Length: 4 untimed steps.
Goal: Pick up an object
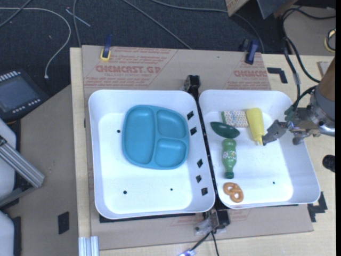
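From above, the gripper (pixel 274 132) hangs over the right bin (pixel 298 191), its dark fingers just right of the yellow bottle (pixel 256 124) and near its lower end; whether they are spread or clenched cannot be told. The bottle looks smooth, lying lengthwise beside a speckled packet (pixel 235 118). A glossy green bottle (pixel 229 158), dark green spoon (pixel 224 128) and knotted pretzel (pixel 233 192) lie farther left. The left bin (pixel 106 196) holds a blue sectioned plate (pixel 155 136). The arm is cut off at the right.

Blue divided plate (pixel 155 137) sits in the left bin (pixel 106 196). Right bin (pixel 298 185) has a yellow bottle (pixel 256 124), green bottle (pixel 229 159), pretzel (pixel 233 192); tool (pixel 278 132) just beside the yellow one.
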Motion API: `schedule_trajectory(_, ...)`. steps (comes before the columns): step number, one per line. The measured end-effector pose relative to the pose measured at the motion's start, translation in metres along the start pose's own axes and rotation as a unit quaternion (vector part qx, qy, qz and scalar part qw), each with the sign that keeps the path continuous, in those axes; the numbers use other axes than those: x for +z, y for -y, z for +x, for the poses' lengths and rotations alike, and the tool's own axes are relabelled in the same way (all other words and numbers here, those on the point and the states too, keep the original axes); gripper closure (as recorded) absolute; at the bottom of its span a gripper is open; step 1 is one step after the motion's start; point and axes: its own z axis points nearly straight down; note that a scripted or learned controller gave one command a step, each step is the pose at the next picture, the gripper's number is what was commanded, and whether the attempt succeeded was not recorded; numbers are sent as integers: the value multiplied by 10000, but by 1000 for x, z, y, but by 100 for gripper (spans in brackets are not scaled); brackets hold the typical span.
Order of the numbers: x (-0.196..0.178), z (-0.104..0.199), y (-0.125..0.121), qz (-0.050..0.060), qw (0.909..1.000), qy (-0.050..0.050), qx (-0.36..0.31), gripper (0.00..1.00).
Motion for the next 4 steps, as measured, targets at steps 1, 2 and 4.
schedule_trajectory(1, -7, 0, -2, -66, 10000, 13, -20, 0)
schedule_trajectory(2, 48, -10, -2, -38, 10000, 7, -10, 0)
schedule_trajectory(4, 143, -12, 8, -37, 10000, 3, -13, 0)
